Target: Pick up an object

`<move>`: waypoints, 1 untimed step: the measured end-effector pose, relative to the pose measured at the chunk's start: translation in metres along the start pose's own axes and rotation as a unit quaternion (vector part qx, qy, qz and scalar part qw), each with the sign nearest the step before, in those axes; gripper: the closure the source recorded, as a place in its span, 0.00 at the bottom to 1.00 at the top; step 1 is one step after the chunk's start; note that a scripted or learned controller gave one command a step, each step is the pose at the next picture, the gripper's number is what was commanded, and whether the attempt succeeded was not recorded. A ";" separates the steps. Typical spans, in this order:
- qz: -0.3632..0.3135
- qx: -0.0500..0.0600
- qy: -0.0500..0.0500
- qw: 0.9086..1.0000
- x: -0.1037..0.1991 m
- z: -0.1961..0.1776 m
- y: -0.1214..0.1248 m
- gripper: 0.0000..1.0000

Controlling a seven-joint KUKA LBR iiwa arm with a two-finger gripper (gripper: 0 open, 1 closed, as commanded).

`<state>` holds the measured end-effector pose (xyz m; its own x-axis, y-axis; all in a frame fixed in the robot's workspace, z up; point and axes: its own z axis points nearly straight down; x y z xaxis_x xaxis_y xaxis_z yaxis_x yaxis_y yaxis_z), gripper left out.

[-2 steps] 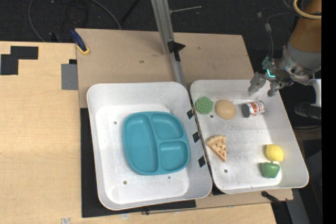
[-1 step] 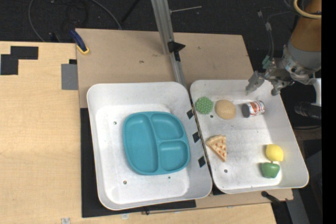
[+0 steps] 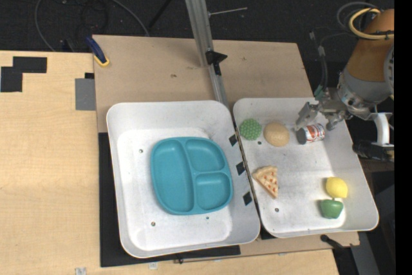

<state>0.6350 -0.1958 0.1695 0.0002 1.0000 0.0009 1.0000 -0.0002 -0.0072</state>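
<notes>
The gripper (image 3: 320, 114) sits low in the right bin (image 3: 302, 216) with its fingers spread wide over a small red and white can (image 3: 313, 133), not holding it.

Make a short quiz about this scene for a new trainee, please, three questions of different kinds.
1. True or false: the teal divided tray lies in the right bin.
2. Which item lies nearest the gripper? A) pizza slice B) small can C) lemon
3. Fill in: the green bumpy ball lies just to the camera's left of the ____ ball.

Key
1. False; it lies in the left bin.
2. B
3. beige; the beige ball is beside it.
</notes>
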 end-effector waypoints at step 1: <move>0.000 0.000 0.001 1.000 0.009 0.056 -0.007 0.00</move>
<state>0.6274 -0.1869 0.1135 0.0001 1.0000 0.0019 1.0000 -0.0001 -0.0079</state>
